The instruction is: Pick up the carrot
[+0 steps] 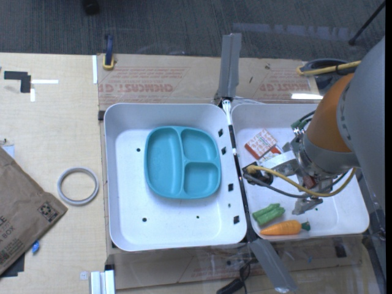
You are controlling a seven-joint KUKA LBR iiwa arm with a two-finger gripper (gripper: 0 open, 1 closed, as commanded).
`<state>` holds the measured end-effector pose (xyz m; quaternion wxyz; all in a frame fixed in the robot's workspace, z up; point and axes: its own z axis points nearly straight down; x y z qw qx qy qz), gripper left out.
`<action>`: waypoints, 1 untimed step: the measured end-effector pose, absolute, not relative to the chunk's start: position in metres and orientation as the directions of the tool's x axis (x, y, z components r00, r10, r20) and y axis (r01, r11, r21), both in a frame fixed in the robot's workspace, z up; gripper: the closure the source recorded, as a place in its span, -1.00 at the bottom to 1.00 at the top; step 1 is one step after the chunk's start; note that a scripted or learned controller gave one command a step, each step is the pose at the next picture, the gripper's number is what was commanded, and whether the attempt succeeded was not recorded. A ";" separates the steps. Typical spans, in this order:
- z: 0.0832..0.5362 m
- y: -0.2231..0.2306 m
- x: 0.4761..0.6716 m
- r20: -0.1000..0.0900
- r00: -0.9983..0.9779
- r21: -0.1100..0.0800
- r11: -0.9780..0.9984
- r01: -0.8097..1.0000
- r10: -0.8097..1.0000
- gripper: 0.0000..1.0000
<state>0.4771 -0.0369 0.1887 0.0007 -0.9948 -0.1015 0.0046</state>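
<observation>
Bench [49, 133] of pale wood; grey carpet [184, 11] beyond.

Carrot [282, 228]: orange, green stem end (pointing right), lying flat near front wall of right bin, just below green vegetable.

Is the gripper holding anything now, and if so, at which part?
Nothing is held. The gripper hangs above the right bin, and the carrot lies apart on the bin floor.
</observation>
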 end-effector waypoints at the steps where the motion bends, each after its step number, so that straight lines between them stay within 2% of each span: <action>1: 0.189 -0.034 0.477 -0.009 0.979 -0.003 -0.979 0.204 0.204 -1.00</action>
